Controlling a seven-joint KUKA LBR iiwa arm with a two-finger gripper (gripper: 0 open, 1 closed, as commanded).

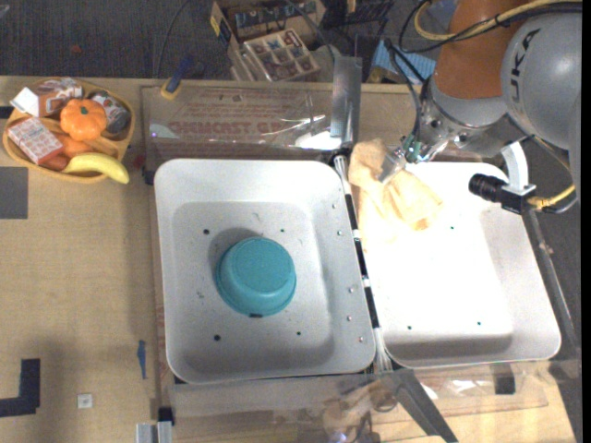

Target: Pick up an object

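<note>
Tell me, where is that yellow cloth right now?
The yellow cloth lies in the upper left corner of the right bin, draped partly over the rim beside the left bin, right under the gripper.

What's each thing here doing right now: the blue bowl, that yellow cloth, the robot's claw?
Bowl: upside down in the left bin.
Cloth: crumpled, bunched against the right bin's top-left corner.
Gripper: low over the cloth, touching it; grip unclear.
Basket: holds a banana and an orange pumpkin.
</note>
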